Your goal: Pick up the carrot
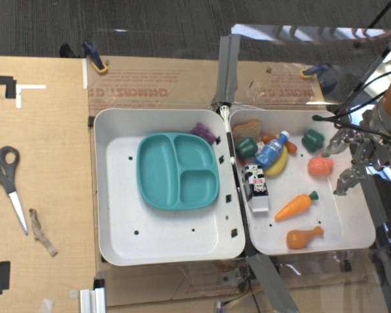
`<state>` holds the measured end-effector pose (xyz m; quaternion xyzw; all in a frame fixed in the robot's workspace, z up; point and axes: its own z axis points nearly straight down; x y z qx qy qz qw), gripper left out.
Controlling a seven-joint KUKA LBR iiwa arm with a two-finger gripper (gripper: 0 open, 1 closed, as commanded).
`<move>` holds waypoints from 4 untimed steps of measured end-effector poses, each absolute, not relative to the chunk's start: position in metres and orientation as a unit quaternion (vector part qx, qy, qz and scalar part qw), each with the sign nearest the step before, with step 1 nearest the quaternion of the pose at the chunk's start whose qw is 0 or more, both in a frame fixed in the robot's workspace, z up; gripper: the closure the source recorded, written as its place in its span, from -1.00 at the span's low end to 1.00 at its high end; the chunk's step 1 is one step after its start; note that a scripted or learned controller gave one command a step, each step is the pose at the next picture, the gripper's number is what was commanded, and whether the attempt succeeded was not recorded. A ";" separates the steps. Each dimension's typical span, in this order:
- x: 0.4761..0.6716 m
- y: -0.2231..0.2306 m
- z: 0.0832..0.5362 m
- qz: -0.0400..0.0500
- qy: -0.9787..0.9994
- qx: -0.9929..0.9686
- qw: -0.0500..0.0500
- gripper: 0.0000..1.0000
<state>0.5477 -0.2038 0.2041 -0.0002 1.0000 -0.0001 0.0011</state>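
Hovering at the right bin's (368, 237) right rim, the claw (344, 163) stood spread open, holding nothing. The carrot (294, 205) lay near the bin's front edge; approach remained, needing a descent leftward.

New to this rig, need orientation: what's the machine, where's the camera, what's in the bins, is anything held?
One fixed camera looks down at a slant on two white bins. The robot arm reaches in from the right; its hand has open fingers, nothing between them, above the right bin's right side. That bin holds the carrot, a blue bottle, a banana, a tomato-like fruit and other toy foods. The left bin holds a teal divided plate. Scissors lie on the bench.
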 end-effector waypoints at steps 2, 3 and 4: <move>0.536 -0.121 0.092 0.000 0.997 0.071 0.000 -1.00; 0.542 -0.104 0.093 -0.004 1.000 0.012 0.002 -1.00; 0.516 -0.100 0.093 -0.004 1.000 0.025 0.003 -1.00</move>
